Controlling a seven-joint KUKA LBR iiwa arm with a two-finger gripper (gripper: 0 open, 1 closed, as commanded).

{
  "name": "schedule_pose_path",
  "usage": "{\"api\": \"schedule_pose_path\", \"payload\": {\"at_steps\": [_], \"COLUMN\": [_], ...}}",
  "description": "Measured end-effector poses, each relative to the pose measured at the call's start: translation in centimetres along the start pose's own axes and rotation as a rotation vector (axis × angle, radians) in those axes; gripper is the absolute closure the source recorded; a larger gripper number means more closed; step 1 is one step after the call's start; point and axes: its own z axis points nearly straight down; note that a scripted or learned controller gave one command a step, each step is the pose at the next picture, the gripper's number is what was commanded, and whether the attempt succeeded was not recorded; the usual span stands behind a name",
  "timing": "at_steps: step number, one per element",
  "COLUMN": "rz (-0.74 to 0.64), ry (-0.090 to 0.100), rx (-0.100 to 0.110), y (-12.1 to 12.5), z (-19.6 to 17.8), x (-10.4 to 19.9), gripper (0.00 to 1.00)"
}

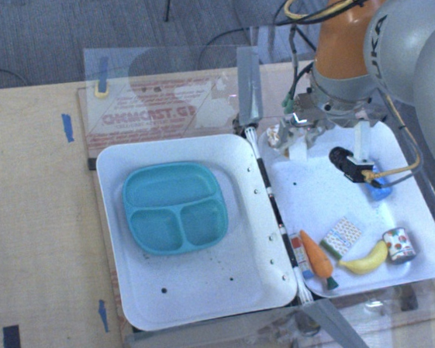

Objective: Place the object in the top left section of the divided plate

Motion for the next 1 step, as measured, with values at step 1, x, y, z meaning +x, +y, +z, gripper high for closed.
{"api": "schedule_pose_path", "payload": {"at_steps": [1], "rz": [-0.129], "ry": [-0.014], "rx": [-0.002], "y": [-2.02], "z": [-0.01], "x": [4.33], "gripper": [1.00]}}
